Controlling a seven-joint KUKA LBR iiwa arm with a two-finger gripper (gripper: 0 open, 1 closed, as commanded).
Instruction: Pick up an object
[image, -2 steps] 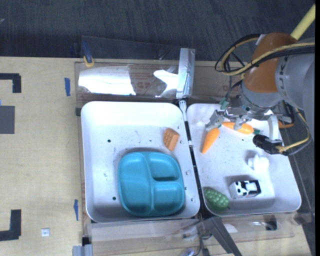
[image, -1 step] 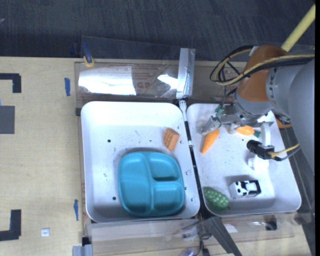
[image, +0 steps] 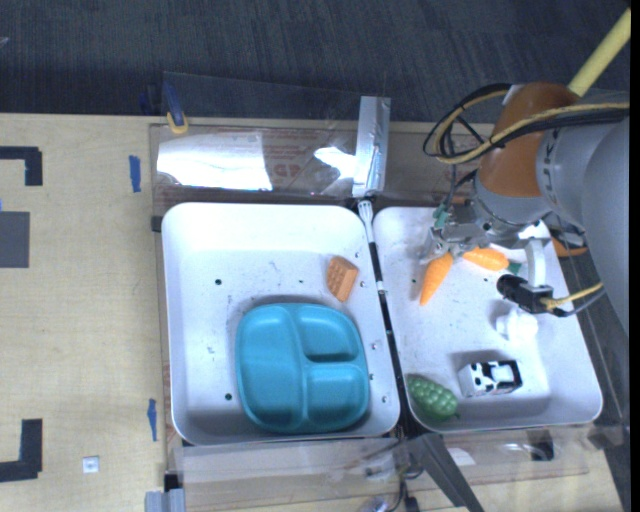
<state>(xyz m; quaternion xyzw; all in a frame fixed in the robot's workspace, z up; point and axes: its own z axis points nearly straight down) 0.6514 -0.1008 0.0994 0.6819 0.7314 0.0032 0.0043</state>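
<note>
1. The jaws' state cannot be told; the gripper (image: 452, 232) hangs at the upper right of the frame, just above the carrot (image: 433, 277).
2. Left bin (image: 190, 250): a blue sectioned tray (image: 300, 367) at lower centre.
3. Right bin (image: 570, 390): a green textured object (image: 434, 397) at its lower left corner.
4. A black-and-white toy (image: 492, 376) sits beside it.
5. An orange wedge (image: 342, 277) lies above the tray.

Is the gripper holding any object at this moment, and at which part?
It cannot be told. The gripper sits right at the upper end of the orange carrot in the right bin, but no grasp is visible.
</note>
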